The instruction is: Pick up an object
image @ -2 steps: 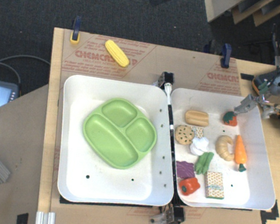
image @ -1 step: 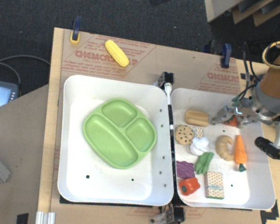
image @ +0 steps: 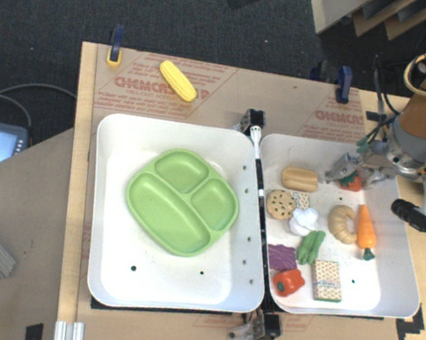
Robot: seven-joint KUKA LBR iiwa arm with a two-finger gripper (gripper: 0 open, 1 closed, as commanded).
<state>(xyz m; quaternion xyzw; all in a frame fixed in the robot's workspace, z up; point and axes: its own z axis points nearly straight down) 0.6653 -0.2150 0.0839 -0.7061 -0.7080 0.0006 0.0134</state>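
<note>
The right bin (image: pixel 393 289) holds several toy foods: a tan bread roll (image: pixel 300 178), a cookie (image: pixel 280 204), a white lump (image: pixel 304 219), a croissant (image: pixel 341 223), a carrot (image: pixel 366 230), a green vegetable (image: pixel 311 246), a purple piece (image: pixel 281 256), a red pepper (image: pixel 288 282) and a small patterned box (image: pixel 326 280). My gripper (image: pixel 352 174) is low over the bin's far part, right of the roll and above the croissant. A small red piece (image: pixel 353 184) shows right beneath it; I cannot tell whether it is gripped.
The left bin (image: pixel 106 260) holds a green divided plate (image: pixel 183 200). A yellow corn cob (image: pixel 177 80) lies on the cardboard behind the left bin. Blue clamps (image: pixel 116 43) hold the board's far edge. The arm's cables hang at the right.
</note>
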